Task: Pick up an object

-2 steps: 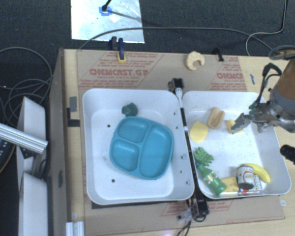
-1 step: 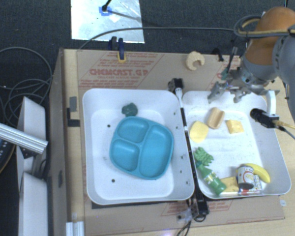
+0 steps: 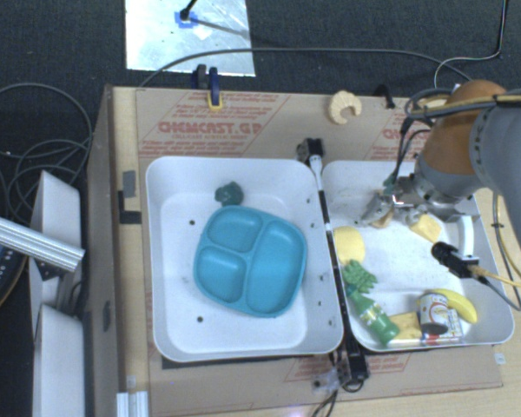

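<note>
- Hanging low over the far end of the right bin (image 3: 399, 268): claw (image 3: 389, 205), on the grey arm (image 3: 504, 150) reaching in from the right.
- Cannot tell how wide the claw stands, nor whether anything is in it.
- Lying just beside the claw, on the arm's side: pale yellow block (image 3: 426, 228).
- Resting near that bin's left wall: yellow ball (image 3: 348, 242), with a green leafy toy (image 3: 359, 277) and a green bottle (image 3: 379, 325) nearer the front.
- Sitting along the front edge: banana (image 3: 458, 303) and a small round tin (image 3: 434, 316).
- Filling much of the left bin (image 3: 178, 233): blue divided plate (image 3: 247, 260), a small dark green lump (image 3: 229, 194) at its far side.
</note>
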Robot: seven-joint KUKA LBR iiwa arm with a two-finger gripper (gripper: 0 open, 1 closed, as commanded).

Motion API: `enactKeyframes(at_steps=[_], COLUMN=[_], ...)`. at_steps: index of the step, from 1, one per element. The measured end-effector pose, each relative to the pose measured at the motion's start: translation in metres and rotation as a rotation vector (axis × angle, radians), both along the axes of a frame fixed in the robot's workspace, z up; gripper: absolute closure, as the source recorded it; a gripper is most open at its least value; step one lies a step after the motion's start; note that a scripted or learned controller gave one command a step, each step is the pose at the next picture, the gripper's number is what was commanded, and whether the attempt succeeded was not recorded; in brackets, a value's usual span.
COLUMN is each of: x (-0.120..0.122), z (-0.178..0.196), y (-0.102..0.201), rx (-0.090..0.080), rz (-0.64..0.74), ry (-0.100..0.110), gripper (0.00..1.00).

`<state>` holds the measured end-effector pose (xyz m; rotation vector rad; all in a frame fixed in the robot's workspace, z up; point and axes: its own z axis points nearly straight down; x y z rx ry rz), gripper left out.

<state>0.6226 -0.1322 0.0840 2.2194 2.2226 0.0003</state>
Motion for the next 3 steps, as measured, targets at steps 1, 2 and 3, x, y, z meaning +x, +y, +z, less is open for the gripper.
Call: enactKeyframes(at_steps=[1, 2, 3], x=[-0.062, 0.033, 0.046], z=[0.0, 0.092, 0.041], y=[-0.014, -0.055, -0.014], rx=[0.0, -0.003, 0.001], rz=[-0.001, 0.003, 0.004], ry=[0.0, -0.007, -0.001], gripper=[0.0, 0.0, 0.0])
